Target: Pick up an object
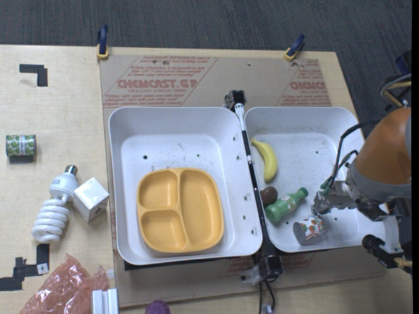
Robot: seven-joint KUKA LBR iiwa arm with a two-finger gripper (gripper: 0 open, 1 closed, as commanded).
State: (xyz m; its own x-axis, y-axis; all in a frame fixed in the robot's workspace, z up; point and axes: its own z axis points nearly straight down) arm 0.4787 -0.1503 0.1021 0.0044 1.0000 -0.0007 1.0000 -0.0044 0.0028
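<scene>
The right bin [327, 126] holds a yellow banana [265, 159], a small brown round object [268, 195], a green bottle [286, 206] lying on its side, and a small patterned cup [309, 229] tipped over near the front wall. My gripper [325, 203] hangs over the right part of this bin, just above and right of the cup and right of the bottle's cap. The arm's orange band [389, 152] covers the bin's right edge. Nothing is visibly held.
The left bin [124, 175] holds a yellow divided plate [180, 209]. On the bench to the left lie a spiral light bulb [52, 208], a white cube [90, 198], a green can [21, 146] and a red mesh bag [59, 286].
</scene>
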